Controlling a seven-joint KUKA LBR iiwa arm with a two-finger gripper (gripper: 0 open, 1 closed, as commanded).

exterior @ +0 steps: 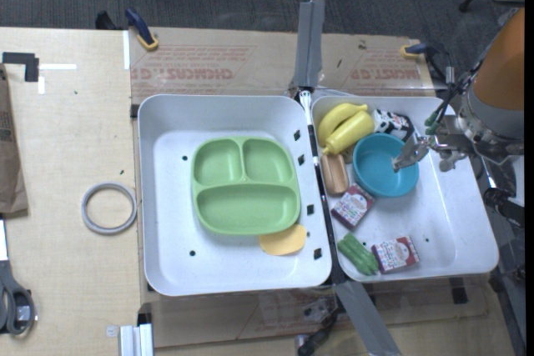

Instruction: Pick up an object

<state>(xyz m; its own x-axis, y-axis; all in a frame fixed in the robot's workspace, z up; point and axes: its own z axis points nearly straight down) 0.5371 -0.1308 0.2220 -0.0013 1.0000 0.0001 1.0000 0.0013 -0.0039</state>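
My gripper (410, 156) reaches in from the right and hangs over the right rim of a blue bowl (380, 167) in the right bin (455, 217). Yellow bananas (344, 127) lie just behind the bowl, with a small black and white toy (391, 122) to their right. A tan bun (335, 173) lies left of the bowl. In front of it are a maroon packet (352, 207), a green vegetable (357, 254) and a red and white carton (395, 254). Nothing is seen held by the gripper.
The left bin (163, 204) holds a green divided plate (246, 185) and a yellow disc (284, 242) at the plate's front edge. A grey ring (109, 208) lies on the bench to the left. A metal divider (309, 42) stands between the bins at the back.
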